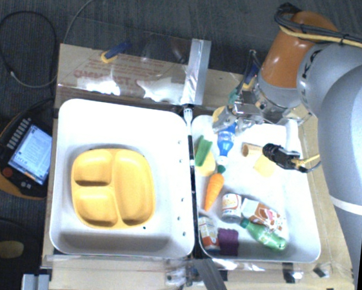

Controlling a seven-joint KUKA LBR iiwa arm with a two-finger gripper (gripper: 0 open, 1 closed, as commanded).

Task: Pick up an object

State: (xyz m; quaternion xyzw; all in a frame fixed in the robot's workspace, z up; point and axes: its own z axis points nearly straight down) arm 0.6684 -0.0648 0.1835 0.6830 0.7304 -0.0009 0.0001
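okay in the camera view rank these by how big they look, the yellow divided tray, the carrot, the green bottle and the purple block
Largest to smallest as seen:
1. yellow divided tray, by far the largest
2. green bottle and carrot, which look about alike in length, so I won't rank them
3. purple block, smallest

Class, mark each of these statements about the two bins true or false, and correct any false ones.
1. The yellow divided tray lies in the left bin. True.
2. The carrot lies in the left bin. False: it lies in the right bin, near the divider.
3. The claw is over the right bin's far end. True.
4. The green bottle stands upright. False: it lies on its side.
5. The purple block is near the right bin's front edge. True.
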